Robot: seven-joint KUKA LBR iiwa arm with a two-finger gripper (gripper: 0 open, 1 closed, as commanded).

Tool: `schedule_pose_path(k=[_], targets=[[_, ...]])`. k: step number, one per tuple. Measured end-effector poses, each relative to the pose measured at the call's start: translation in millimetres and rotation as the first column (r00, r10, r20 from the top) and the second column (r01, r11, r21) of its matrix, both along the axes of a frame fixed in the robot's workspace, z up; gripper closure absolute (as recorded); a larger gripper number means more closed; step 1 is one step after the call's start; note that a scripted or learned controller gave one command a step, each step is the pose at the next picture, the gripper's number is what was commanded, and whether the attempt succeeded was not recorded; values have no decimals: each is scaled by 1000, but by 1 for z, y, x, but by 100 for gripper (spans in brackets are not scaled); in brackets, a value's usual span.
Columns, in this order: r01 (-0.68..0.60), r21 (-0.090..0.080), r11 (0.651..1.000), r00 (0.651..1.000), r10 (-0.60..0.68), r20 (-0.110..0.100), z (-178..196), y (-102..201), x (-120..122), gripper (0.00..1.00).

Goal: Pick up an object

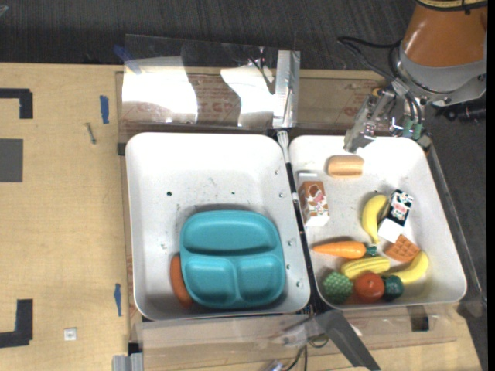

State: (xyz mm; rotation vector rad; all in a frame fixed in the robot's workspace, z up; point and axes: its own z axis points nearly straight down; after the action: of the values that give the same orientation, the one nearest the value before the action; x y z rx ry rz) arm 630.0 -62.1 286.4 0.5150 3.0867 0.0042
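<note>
My gripper [362, 136] hangs over the far rim of the right bin [445, 230], just above and behind a tan bread roll [345, 165], with nothing seen in it. The right bin also holds a small printed carton [313, 202], a banana [374, 215], a black-and-white cow-pattern carton [399, 205], a carrot [340, 249], a waffle piece [401, 249], a corn cob [366, 267], a second banana [415, 267], a green knobbly fruit [337, 284] and a tomato [369, 286].
The left bin [155, 184] holds a teal divided tray [230, 257] at its near side, with an orange object [177, 278] partly hidden under the tray's left edge. A clear plastic sheet [209, 91] stands behind the bins. The arm's orange band [445, 22] sits at the top right.
</note>
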Motion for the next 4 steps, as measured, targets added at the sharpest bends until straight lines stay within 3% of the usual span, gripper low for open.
schedule_pose_path(k=[1,2,3,4], targets=[[-89,0,996,996,89,-12,-54,-14,-1,100],[-130,-1,992,992,130,-1,-18,21,33,100],[-197,-3,980,980,197,0,17,40,21,100],[-316,-2,949,949,316,-7,11,36,16,100]])
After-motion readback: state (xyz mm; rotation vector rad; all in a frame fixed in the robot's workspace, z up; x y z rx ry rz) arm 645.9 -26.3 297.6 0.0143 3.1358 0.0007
